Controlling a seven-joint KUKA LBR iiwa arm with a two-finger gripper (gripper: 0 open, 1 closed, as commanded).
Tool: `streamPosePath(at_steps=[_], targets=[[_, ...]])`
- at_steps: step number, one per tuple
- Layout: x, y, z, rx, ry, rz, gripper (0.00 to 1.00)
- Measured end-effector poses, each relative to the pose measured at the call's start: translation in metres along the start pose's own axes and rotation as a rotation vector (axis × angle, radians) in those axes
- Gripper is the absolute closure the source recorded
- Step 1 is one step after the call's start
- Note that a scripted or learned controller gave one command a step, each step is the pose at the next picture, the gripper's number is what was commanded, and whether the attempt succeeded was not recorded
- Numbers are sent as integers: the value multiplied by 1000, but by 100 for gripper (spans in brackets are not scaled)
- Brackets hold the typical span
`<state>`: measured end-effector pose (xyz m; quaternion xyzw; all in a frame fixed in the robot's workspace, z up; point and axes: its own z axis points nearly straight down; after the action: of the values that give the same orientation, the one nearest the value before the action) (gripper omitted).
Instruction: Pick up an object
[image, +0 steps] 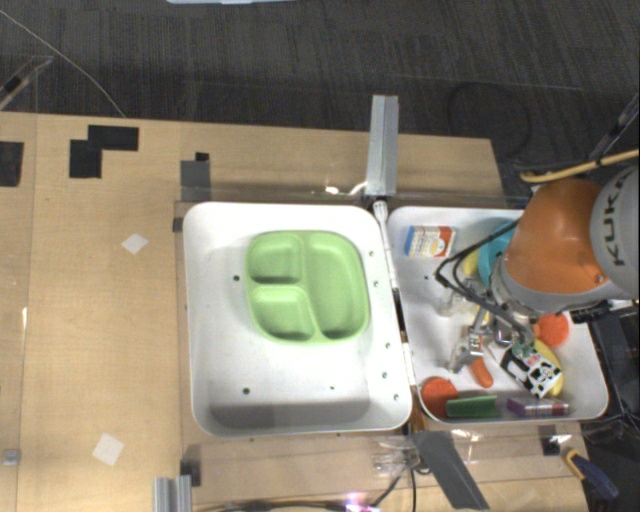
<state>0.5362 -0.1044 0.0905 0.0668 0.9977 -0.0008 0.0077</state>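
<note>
The gripper (478, 345), its grip state impossible to tell, is lowered in the right bin (425, 300); a descent toward the orange carrot (483, 373) at six o'clock is judged next.

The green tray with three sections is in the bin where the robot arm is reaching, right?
No. The camera view shows the green tray in the left bin. The arm's gripper is over the right bin, among the small objects there.

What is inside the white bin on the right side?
The right bin holds a small carton, an orange piece, a green block, a purple marker and a yellow-black toy. The arm covers the upper right part.
</note>
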Motion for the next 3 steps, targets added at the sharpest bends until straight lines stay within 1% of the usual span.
streamPosePath(at_steps=[1, 2, 3], targets=[[-86, -18, 3, -1, 5, 131, 0], [-41, -14, 2, 0, 3, 294, 0], [9, 2, 0, -1, 0, 374, 0]])
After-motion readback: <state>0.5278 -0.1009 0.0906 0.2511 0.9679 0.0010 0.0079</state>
